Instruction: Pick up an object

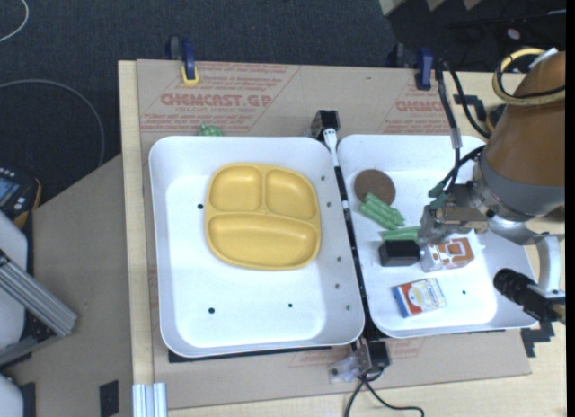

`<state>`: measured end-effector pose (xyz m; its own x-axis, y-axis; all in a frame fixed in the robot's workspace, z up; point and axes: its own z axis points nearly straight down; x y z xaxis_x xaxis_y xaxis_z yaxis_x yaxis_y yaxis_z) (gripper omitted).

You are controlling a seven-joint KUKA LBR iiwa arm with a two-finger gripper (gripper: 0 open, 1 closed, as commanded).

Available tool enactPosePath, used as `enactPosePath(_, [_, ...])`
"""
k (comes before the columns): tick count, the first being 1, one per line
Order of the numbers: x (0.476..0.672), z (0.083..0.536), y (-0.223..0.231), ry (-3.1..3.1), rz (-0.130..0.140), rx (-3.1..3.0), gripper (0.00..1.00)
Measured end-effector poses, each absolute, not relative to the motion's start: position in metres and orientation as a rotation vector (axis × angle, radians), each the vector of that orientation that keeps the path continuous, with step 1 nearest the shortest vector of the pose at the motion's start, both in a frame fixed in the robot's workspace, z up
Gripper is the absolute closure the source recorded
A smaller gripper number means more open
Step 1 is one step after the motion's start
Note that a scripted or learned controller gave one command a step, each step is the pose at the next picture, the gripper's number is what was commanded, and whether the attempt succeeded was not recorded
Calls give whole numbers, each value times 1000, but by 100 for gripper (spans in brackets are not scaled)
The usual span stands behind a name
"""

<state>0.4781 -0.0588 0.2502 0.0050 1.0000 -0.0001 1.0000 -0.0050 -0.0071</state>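
My gripper (435, 237) hangs low over the middle of the right bin (467, 156), reaching in from the right. Just left of it lies a small black block (399, 252). A white and orange packet (455, 252) lies right under and beside the gripper, partly hidden by it. A green ridged piece (381, 212) lies up and left of the gripper. A brown round disc (375, 183) sits behind that. A blue, white and red packet (420, 297) lies nearer the front edge.
The left bin (180, 253) bears a yellow divided plate (263, 216). The two bins meet at a raised seam (346, 226). The arm's grey and orange body (530, 146) covers the right bin's right side. Clamps stand at the bench's back edge.
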Motion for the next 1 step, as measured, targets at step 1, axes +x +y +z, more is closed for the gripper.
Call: enactPosePath(1, [480, 304, 21, -2233, -8, -2215, 100])
